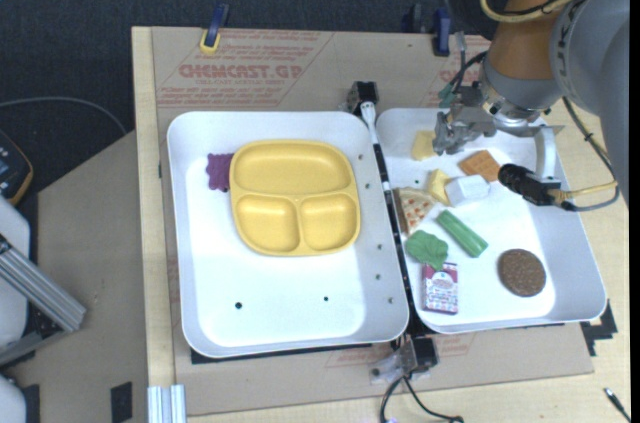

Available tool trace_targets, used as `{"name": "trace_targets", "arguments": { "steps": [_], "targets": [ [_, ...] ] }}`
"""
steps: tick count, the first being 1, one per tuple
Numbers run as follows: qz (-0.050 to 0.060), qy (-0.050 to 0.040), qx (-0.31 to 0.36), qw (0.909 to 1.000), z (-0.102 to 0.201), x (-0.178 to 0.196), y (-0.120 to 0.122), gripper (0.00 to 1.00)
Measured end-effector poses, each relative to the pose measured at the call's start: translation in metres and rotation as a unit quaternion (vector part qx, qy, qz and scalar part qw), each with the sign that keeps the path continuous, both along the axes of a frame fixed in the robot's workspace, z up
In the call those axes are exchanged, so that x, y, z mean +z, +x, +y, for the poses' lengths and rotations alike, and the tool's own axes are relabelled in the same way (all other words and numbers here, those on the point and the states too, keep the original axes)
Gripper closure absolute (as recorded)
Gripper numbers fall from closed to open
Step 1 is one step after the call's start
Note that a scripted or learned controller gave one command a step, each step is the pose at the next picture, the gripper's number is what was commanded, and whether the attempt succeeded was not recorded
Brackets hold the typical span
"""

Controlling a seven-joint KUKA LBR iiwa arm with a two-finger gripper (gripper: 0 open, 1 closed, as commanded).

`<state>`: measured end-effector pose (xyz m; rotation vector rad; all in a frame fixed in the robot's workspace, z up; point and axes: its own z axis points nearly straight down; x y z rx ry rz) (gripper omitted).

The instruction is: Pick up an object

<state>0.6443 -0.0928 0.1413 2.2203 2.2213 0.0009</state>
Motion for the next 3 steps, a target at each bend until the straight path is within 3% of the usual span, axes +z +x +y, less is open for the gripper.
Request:
{"name": "trace_targets", "arguments": {
  "steps": [2,3],
  "targets": [
    [-0.001,-0.0002,0.000,1.0000,-0.006,0.083,-0.006,1.00],
    [0.002,0.0006,-0.001,1.0000,0.010,0.093,-0.056,1.00]
  ]
}}
